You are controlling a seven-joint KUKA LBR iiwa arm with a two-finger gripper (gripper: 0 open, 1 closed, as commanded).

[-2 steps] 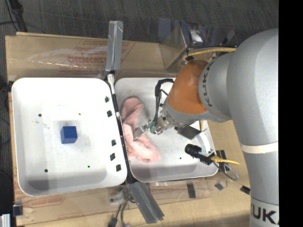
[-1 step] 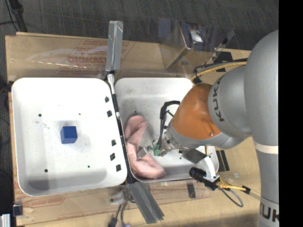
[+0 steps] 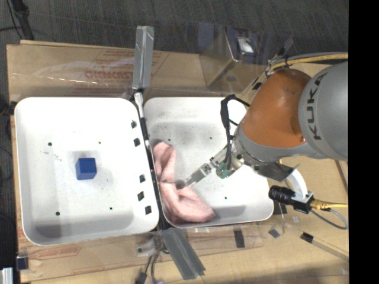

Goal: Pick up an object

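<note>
Arm [image 3: 296, 117] nearest the lens: grey link and orange band filled the right of the view, above the right edge of the right bin [image 3: 195, 114]. White lettering on the grey link read "KUKA", running up the casing and partly cut off at the edge. Gripper [image 3: 183, 182] reached down and leftward from the wrist into the right bin, its tip at the pink cloth [image 3: 177, 197], on or just above the folds. Open or closed: could not tell at this angle, and no part of the cloth could be seen clearly held. The pink cloth lay crumpled along the left wall of the right bin, running from about mid-wall down to the near left corner, touching that wall. Blue cube [image 3: 86, 168] sat by itself in the left bin [image 3: 35, 123], left of centre, flat on the floor, well apart from all walls and from the gripper. Both bins were white and shallow, side by side, with small dark dots on their floors. Black clips [image 3: 142, 179] were spaced along the seam between the bins. A grey bar [image 3: 143, 58] stood at the far end of that seam. Cardboard sheet [image 3: 71, 67] lay under the bins; it carried faint red print, too washed out to read for certain. Dark carpet [image 3: 177, 5] lay beyond the bench.
</note>
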